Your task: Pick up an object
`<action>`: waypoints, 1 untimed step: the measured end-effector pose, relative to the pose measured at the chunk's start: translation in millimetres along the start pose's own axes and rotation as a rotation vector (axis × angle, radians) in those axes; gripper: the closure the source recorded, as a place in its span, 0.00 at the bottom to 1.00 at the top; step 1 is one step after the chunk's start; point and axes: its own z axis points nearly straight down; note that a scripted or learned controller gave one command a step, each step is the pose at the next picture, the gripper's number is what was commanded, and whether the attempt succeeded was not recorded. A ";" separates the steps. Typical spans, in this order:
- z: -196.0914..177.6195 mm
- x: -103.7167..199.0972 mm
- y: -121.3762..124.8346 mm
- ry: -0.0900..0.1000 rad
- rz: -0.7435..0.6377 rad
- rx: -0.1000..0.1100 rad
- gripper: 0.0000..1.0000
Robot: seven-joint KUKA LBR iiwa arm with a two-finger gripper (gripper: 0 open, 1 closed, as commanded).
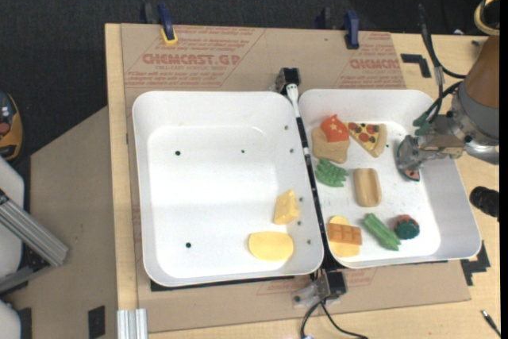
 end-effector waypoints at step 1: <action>-10.3 -64.7 -30.8 -0.009 0.011 -0.013 1.00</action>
